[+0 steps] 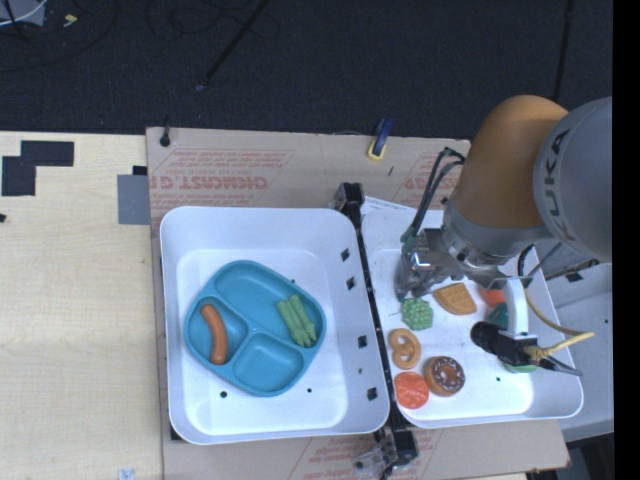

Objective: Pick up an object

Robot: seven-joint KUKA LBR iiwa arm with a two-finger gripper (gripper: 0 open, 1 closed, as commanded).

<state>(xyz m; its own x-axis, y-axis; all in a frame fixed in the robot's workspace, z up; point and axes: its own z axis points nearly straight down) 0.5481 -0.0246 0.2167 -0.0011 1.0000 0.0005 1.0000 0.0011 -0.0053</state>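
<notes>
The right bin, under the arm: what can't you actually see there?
- Gripper: open or shut unclear, too small and dark.
- Orange piece: mostly behind the arm's cabling.
- Right bin: far part covered by the arm.
- Green toy: touching the gripper or not, unclear.

Place: robotics lab
Signs: industrial arm [530, 183], cardboard-covered worktop [250, 173], loose cables [110, 8] on dark carpet, white bins [190, 233] of toy food

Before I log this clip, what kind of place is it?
Probably a robotics lab bench rather than a kitchen. Two white bins sit on a cardboard sheet. Toy food includes a donut and a pretzel. The grey arm reaches over the right bin.
</notes>
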